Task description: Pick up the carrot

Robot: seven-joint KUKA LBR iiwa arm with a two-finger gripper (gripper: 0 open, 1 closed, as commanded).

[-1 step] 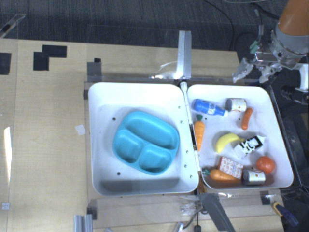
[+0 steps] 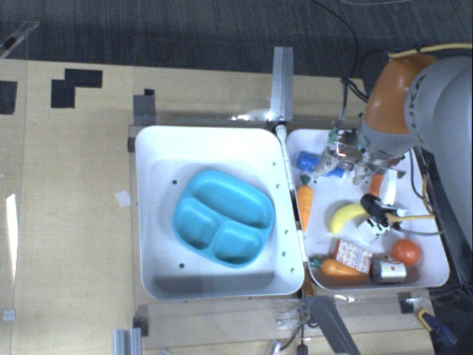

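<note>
While the carrot [image 2: 304, 207] lies by the bin wall [image 2: 298, 235], how the fingers [image 2: 342, 154] stand is unclear.

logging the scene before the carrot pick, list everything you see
bins: 2, white, left bin beside right bin
plate: 1, blue, in left bin
carrot: 1, orange, right bin, along left wall
small item: 1, blue, right bin, far left
banana: 1, yellow, right bin, middle
box: 1, red-white pattern, right bin, near side
long item: 1, orange, right bin, near-left corner
can: 1, silver-black, right bin, near side
tomato: 1, red-orange, right bin, near-right
arm: 1, grey, orange band, from right
hand: 1, metallic, above right bin's far side
</note>
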